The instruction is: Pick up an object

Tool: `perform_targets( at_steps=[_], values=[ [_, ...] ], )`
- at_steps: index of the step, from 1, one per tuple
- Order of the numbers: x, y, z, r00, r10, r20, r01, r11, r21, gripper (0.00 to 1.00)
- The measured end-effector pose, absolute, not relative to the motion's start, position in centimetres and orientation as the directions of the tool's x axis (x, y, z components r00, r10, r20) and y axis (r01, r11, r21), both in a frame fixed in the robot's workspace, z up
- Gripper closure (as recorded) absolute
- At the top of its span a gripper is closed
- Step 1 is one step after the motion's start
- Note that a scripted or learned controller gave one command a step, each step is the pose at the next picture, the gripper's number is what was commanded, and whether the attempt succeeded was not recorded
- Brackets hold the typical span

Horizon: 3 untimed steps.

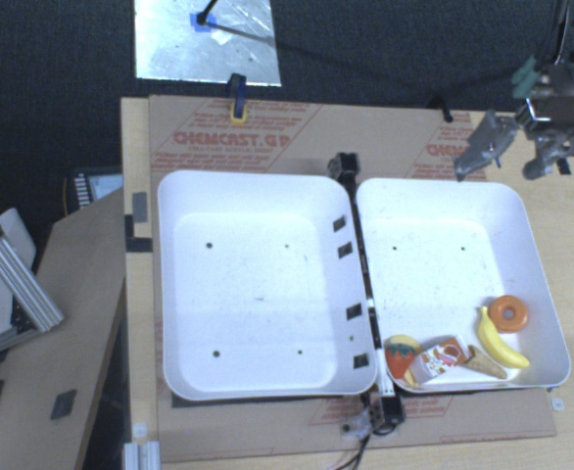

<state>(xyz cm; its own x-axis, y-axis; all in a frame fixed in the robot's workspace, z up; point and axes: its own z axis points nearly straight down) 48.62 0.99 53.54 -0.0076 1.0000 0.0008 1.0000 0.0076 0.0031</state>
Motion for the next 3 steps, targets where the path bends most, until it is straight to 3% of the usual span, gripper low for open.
perform_targets(
  at_steps=[2, 3],
  values=[
    [48.6, 13.6, 53.5, -0.010, 1.000, 0.003, 1.000, 0.010, 0.002, 0.00],
    [48.6, 15.0, 53.5, -0.006, 1.000, 0.002, 1.000, 0.006, 0.002, 0.00]
  ],
)
